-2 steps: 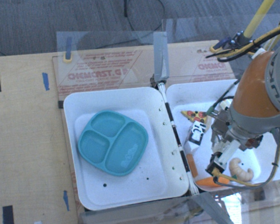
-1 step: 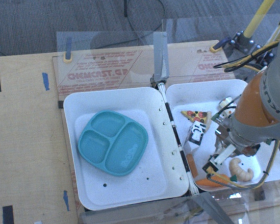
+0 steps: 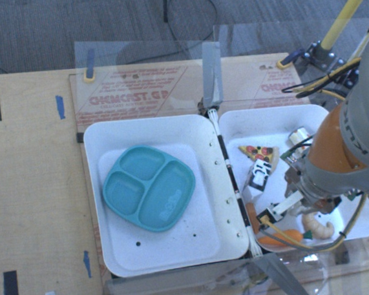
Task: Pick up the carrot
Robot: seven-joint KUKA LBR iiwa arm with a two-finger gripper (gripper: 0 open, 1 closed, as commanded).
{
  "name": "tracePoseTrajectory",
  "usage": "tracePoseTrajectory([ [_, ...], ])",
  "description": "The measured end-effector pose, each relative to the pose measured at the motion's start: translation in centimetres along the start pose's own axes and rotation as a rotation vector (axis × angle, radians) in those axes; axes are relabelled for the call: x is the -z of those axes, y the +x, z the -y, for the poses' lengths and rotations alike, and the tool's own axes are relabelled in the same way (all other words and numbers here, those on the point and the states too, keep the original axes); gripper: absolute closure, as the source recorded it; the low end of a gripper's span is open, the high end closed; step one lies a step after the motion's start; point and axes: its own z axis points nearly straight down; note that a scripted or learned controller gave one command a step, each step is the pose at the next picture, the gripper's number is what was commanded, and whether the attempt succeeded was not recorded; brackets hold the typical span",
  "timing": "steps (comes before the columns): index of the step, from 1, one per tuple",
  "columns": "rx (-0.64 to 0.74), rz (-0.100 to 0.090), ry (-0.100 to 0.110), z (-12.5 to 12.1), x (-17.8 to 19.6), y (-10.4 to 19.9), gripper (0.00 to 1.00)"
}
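Fixed high above the table [image 3: 35, 210], looking down at a slant. Set back enough to take in both white bins [image 3: 158, 259], one well left of the jaws, the other around them. Grey floor [image 3: 30, 29] along the top, beyond the jaws.

Teal plate [image 3: 149, 187] in left bin [image 3: 116, 247]; carrot [image 3: 276, 238], pizza slice [image 3: 257, 151] in right bin [image 3: 266, 119].

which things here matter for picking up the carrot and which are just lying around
For the job:
- slim orange carrot, at the near edge of the right white bin

Just lying about:
- teal three-section plastic plate
- triangular pizza-slice toy
- pale curled shrimp-like toy
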Motion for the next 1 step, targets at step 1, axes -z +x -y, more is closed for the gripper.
tracePoseTrajectory([
  [1, -0.366, 0.018, 0.011, 4.52, 9.29, 2.45, 1.0],
])
